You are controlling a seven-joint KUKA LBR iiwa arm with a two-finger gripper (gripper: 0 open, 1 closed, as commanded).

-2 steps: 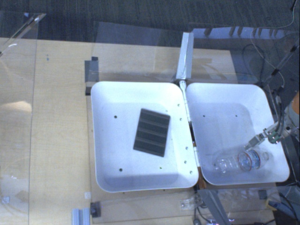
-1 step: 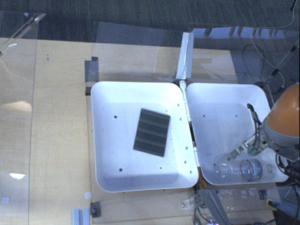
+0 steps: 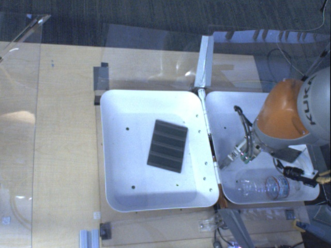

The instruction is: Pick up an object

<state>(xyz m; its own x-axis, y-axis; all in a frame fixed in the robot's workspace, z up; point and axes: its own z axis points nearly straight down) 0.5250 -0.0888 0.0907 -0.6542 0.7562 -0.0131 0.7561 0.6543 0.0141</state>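
A dark grey ridged rectangular block [image 3: 167,145] lies flat near the middle of the left bin [image 3: 119,190], slightly tilted. A clear plastic bottle [image 3: 262,186] lies on its side along the front of the right bin [image 3: 222,107]. My gripper [image 3: 237,154] hangs low over the left part of the right bin, just above and to the left of the bottle, under the orange band [image 3: 279,117] of the arm. Nothing shows in the gripper's grasp. The arm covers the right part of that bin.
A raised divider [image 3: 208,138] separates the two bins. A clear upright panel [image 3: 204,61] stands behind them, and cables [image 3: 295,174] trail from the wrist at the right. The wooden bench [image 3: 51,138] extends to the left.
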